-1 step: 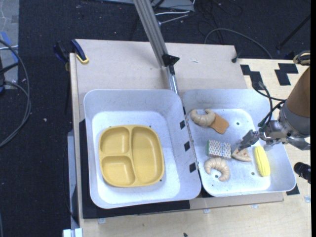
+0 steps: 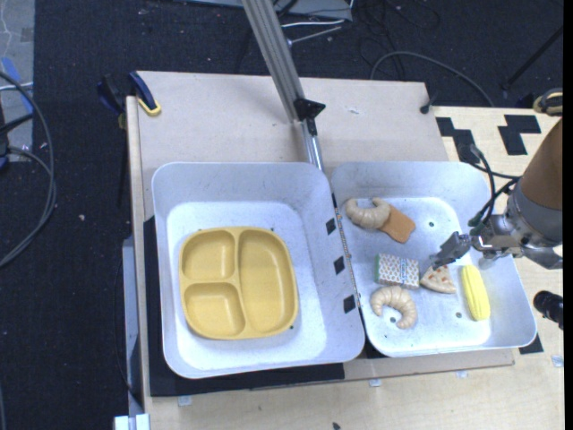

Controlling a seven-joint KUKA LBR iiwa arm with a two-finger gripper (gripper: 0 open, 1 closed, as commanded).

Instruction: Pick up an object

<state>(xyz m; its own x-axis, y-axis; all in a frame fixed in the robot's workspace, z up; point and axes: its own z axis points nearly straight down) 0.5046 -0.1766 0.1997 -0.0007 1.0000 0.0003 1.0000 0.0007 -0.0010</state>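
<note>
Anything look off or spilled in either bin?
Nothing stands out. The yellow divided plate sits flat in the left bin. In the right bin, two croissants, an orange piece, a patterned block, a pizza slice and a corn cob lie scattered, none over the rim.

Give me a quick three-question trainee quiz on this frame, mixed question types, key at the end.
1. True or false: the yellow plate lies in the left bin.
2. Which item lies nearest the gripper? A) pizza slice B) corn cob C) lower croissant
3. Fill in: the upper croissant touches an orange ____ in the right bin.

Key: 1 true. 2 A, the pizza slice sits just below the fingertips. 3 wedge, possibly a bread or cheese piece; its exact kind is hard to tell.
</note>
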